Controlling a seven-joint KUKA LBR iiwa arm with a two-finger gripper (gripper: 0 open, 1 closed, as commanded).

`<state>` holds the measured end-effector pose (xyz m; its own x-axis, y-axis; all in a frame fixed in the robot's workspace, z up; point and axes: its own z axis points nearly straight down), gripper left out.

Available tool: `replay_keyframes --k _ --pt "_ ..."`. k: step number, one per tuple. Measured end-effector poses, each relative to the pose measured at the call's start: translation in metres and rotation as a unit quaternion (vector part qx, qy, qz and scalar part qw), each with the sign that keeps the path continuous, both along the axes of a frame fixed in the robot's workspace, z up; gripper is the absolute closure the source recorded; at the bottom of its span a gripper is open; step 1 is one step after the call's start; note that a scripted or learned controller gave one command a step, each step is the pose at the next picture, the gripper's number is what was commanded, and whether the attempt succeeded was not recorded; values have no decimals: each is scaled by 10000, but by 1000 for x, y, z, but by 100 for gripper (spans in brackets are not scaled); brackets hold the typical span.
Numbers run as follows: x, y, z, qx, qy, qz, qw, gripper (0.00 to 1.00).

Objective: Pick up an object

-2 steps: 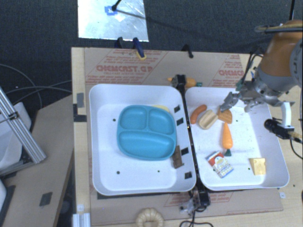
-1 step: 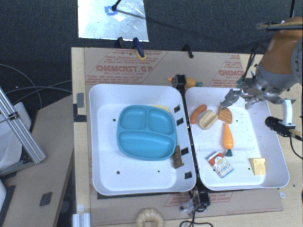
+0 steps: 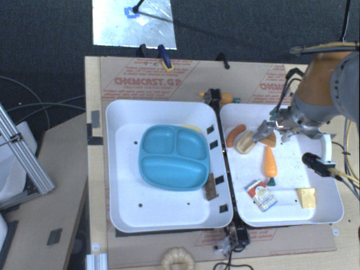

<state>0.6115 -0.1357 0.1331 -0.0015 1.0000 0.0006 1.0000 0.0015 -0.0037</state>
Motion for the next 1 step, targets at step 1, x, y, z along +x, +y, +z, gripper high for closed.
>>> replay_keyframes --k 1 --pt "2 0 -48 -2 -49 -10 10000 0"
